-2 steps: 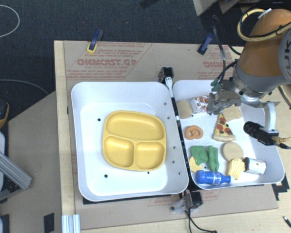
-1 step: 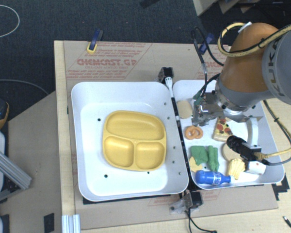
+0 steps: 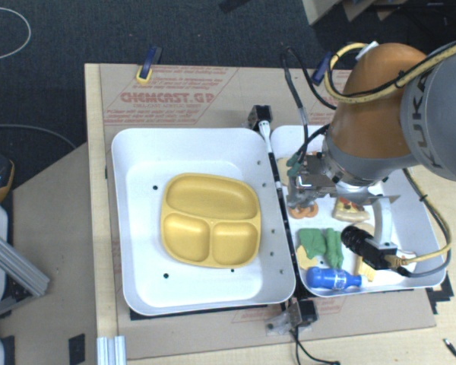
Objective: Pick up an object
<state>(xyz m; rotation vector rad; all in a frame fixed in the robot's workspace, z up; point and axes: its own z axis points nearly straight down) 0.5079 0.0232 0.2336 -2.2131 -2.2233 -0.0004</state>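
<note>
Camera view from above the bench: the grey arm with an orange band (image 3: pixel 380 105) reaches in from three o'clock and holds its two-finger gripper (image 3: pixel 302 192) over the right-hand shallow white bin (image 3: pixel 419 217), close to that bin's nine o'clock wall. How wide the gripper stands cannot be told from this angle, and nothing is seen in its grasp. Just beside the gripper, at its six o'clock, lies a small orange piece (image 3: pixel 304 212), too small to identify. Further toward six o'clock is a crumpled green soft item (image 3: pixel 319 243), and near the bin's six o'clock rim a blue rounded plastic object (image 3: pixel 330 280) lies on its side. The left-hand shallow white bin (image 3: pixel 137 204) holds a yellow three-compartment plastic plate (image 3: pixel 210 219) at its centre, well apart from the gripper at its nine o'clock. Any of these would satisfy the task, and the orange piece looks the likeliest target from where the gripper sits. It is probably light and low-lying, so a grip would have to close right down at the bin floor. The green item appears limp and forgiving and should pinch well across a raised fold. The blue object looks smooth and liable to roll, and is best taken across its narrow width. The plate seems stiff, wide and shallow, offering only its rim.
</note>
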